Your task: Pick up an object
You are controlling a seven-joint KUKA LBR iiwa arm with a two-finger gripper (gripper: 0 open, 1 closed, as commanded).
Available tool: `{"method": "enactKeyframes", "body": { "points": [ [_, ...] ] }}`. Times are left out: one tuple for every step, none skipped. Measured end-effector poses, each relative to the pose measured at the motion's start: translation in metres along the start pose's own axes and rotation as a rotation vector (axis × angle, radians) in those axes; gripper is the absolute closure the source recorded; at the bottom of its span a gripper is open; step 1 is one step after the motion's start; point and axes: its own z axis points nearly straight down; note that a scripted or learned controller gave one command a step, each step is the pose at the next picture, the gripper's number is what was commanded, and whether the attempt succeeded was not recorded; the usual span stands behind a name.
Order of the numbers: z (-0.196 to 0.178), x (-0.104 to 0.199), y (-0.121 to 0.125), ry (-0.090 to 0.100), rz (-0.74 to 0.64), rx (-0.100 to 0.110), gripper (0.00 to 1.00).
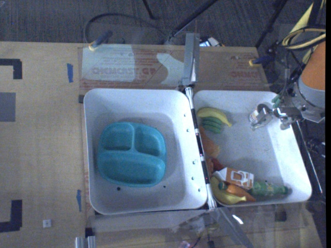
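The right bin (289, 154) holds the objects on offer, most of them crowded along its left wall and near corner. At the top left lie a yellow banana (213, 114) and a green banana-shaped piece (212, 124) just beneath it, touching. Below them, against the wall between the bins, sits an orange piece (209, 146), and a small red thing (216, 164) lies just beyond it. In the near corner a small carton (237, 177) rests on a second yellow banana (223, 194), with a carrot (239, 191) beside it and a dark green bottle-like item (269, 190) lying flat to the right — all of them touching or overlapping.

The claw (260, 115) hangs over the upper right part of this bin, well apart from the pile and just right of the top banana. Nothing shows between its fingers; whether they stand apart or together I cannot tell — the metal is small and blurred.

The grey arm with its orange band (314, 71) comes in from the right edge.

The left bin (103, 99) carries a teal divided plate (132, 153), lying flat. Both bins sit on the table (41, 138).
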Motion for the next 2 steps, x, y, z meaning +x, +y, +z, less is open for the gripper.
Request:
{"method": "enactKeyframes", "body": {
  "points": [
    [0.095,-0.004,0.05,-0.002,0.108,-0.003,0.0],
    [0.084,-0.003,0.051,-0.003,0.106,-0.005,1.0]
  ]
}}
